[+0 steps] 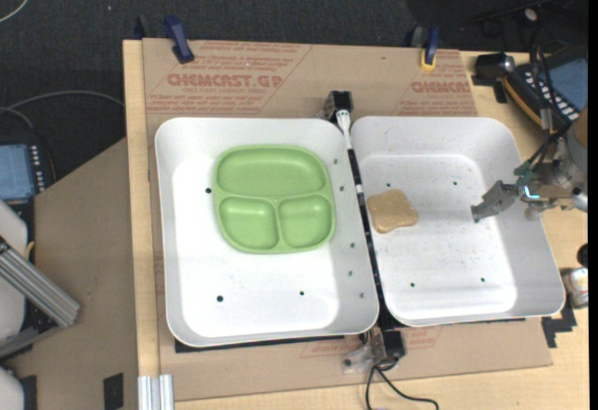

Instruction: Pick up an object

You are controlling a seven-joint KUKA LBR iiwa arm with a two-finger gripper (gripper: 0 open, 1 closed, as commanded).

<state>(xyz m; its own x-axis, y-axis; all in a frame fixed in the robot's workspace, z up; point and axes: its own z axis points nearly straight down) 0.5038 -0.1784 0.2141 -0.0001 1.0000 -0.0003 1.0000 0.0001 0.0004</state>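
1. tan, flat toast-like piece (391,210) lies at the right bin's (439,301) nine o'clock edge, touching nothing else.
2. gripper (490,204) hovers at that bin's three o'clock, well apart from the piece, holding nothing; how far it is open i cannot tell.
3. green divided tray (275,197) fills the left bin's (262,305) twelve o'clock half, probably another candidate.

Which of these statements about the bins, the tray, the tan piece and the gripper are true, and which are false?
1. The green divided tray lies in the left bin. True.
2. The tan piece lies in the left bin. False: it lies in the right bin, near its left wall.
3. The gripper holds the tan piece. False: it is over the right bin, apart from the piece.
4. The tray has three compartments. True.
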